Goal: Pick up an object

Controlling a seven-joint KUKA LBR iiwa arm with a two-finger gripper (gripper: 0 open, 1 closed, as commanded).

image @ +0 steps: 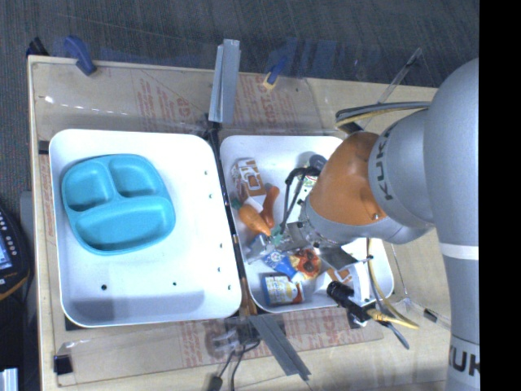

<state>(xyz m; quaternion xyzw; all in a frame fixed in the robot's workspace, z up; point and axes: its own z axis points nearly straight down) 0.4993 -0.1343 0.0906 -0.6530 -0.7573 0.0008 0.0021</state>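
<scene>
Reaching into the right bin (pixel 236 149), my gripper (pixel 281 239) sits low among the toys (pixel 259 218); I cannot tell its grip.

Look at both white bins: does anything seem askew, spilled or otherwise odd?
Nothing looks spilled or damaged. The blue divided plastic tray lies slightly skewed in the left white bin; small items sit jumbled in the right white bin.

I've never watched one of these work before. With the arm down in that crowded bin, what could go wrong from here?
The right bin is crowded: a small can, an orange carrot-like toy and other small items lie close together, so the gripper might nudge neighbours or catch two things at once. The arm also covers much of the bin from the camera, so a missed grab may be hard to notice.
</scene>
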